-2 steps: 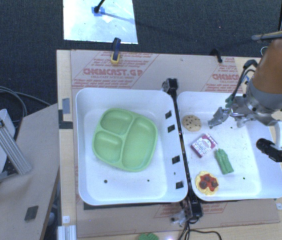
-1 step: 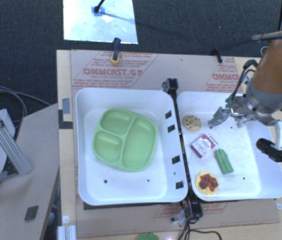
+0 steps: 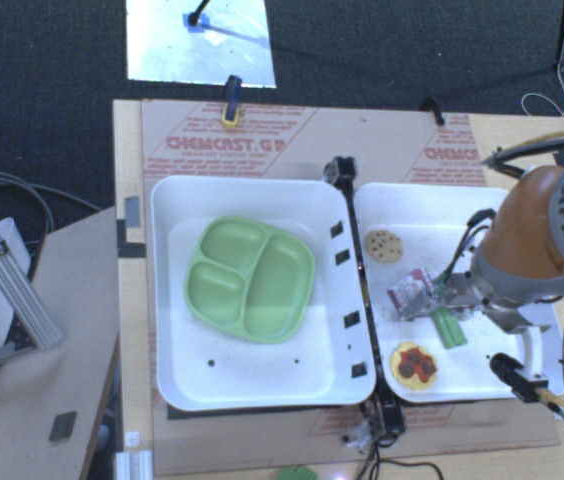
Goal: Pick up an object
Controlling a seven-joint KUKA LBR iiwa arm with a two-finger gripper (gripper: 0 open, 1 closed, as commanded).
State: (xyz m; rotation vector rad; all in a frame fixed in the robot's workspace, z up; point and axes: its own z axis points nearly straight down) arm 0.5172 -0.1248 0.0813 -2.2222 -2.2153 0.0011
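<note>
- Hard to read: gripper (image 3: 424, 298) small and blurred over the middle of the right bin (image 3: 417, 200); fingers a grey, shiny cluster with a touch of pink or red at the tip, so cannot tell how far apart they stand or whether anything sits between them.
- Partly hidden: green stick-shaped piece (image 3: 451, 329), its upper end running under the wrist, lower end showing just below and right of the gripper; contact with the fingers not clear.
- Cut off: arm (image 3: 537, 238) running out of the right edge, grey body with the orange band bulging above the wrist, covering the right part of the right bin.
- Pose: reaching in from the right, wrist bent down and leftward, tip low over the bin floor, pointing toward the divider between the bins.
- In the right bin, in plain sight: cookie (image 3: 383, 246) with dark chips near the upper left corner, apart from the gripper; small yellow plate (image 3: 415, 365) with red food on it near the lower left corner, below the gripper and not touching it.
- In the left bin (image 3: 252, 190): green divided tray (image 3: 250, 279), three compartments, lying flat and turned at an angle, well apart from the gripper.
</note>
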